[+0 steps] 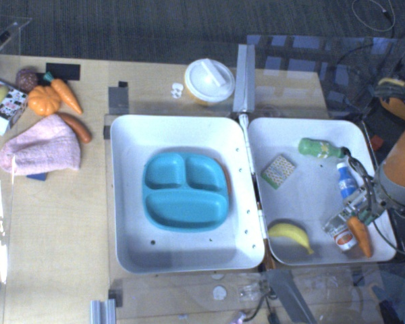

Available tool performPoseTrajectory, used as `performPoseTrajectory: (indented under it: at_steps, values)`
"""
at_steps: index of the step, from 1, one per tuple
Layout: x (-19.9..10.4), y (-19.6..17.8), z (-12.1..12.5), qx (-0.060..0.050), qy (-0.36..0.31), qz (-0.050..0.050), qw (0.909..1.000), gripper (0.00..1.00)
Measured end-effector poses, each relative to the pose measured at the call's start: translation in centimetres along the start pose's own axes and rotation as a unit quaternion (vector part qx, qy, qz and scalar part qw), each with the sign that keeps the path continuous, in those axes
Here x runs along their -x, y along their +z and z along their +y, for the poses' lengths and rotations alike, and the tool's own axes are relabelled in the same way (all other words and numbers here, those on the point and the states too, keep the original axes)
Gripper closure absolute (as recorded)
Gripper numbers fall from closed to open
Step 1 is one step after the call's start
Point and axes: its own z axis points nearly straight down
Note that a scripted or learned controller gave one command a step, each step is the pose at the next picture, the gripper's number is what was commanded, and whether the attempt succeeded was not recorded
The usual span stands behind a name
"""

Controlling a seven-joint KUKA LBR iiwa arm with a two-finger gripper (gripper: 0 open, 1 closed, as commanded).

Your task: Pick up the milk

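The robot arm (399, 171) reaches in from the right over the right-hand bin (310, 248), its claw (356, 212) low above the bin's far right side. The claw sits just beside the lower end of the milk (345, 179), a small blue-and-white bottle lying on the bin floor by the right wall; whether the two touch cannot be made out. Nor can it be told whether the claw is open or closed, since its tip blurs into the clutter beneath it, and nothing can be seen gripped in it. Directly under the claw lie a carrot (360, 237) and, touching it on the left, a small red-and-white can (341, 239). A green bottle (320, 148) lies on its side near the bin's back wall, above the milk. A checked packet (279, 171) rests toward the left of the same bin, and a banana (290, 236) lies in its front left corner. The left-hand bin (131, 248) holds a blue divided plate (186, 190). On the bench behind the bins stands a white lidded bowl (209, 80), and a pink cloth (40, 147) lies well off to the left.
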Motion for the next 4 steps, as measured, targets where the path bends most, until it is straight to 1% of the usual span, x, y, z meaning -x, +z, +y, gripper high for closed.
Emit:
performPoseTrajectory:
  at_steps: [1, 2, 3, 4]
  values:
    - [-1.9, 2.5, 1.9, 0.003, 0.166, -0.003, 0.9861, 0.00]
    - [-0.2, 2.5, 0.7, 0.004, 0.151, -0.001, 0.9885, 0.00]
    - [-3.3, 2.5, 3.2, 0.004, 0.227, -0.005, 0.9739, 0.00]
    - [0.3, 2.4, 0.5, 0.006, 0.319, 0.004, 0.9476, 0.00]
